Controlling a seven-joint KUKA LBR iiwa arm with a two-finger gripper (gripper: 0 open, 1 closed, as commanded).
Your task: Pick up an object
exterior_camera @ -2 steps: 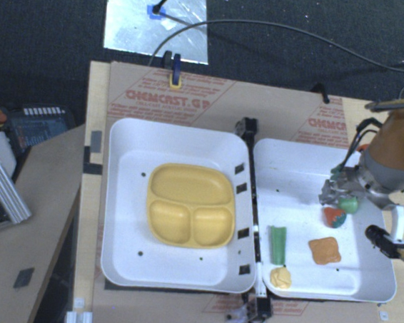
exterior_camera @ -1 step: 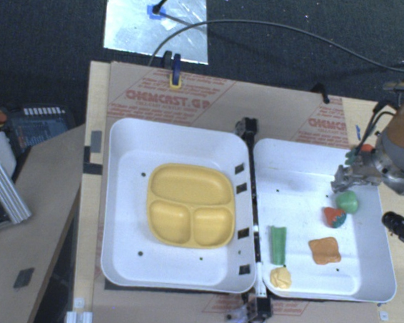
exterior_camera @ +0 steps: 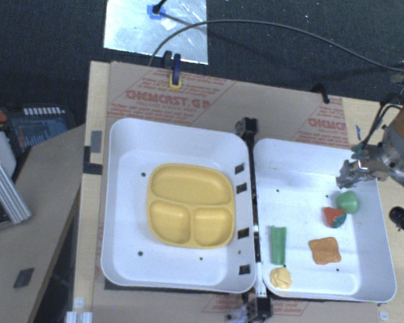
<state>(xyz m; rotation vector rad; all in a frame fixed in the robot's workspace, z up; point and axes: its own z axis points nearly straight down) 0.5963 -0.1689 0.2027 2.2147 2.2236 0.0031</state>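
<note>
Objects for picking lie in the right bin (exterior_camera: 372,283): we note a green ball (exterior_camera: 348,202), a red piece (exterior_camera: 334,217), an orange piece (exterior_camera: 324,250), a green stick (exterior_camera: 278,244) and a yellow lump (exterior_camera: 281,277). The left bin (exterior_camera: 117,256) holds a yellow divided tray (exterior_camera: 187,204). The end effector (exterior_camera: 350,173) hangs above the ball; its state we cannot tell.

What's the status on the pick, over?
Pincer above right bin, nothing between its fingers. Green ball just below it, red piece touching. Nothing blocking the approach.
</note>
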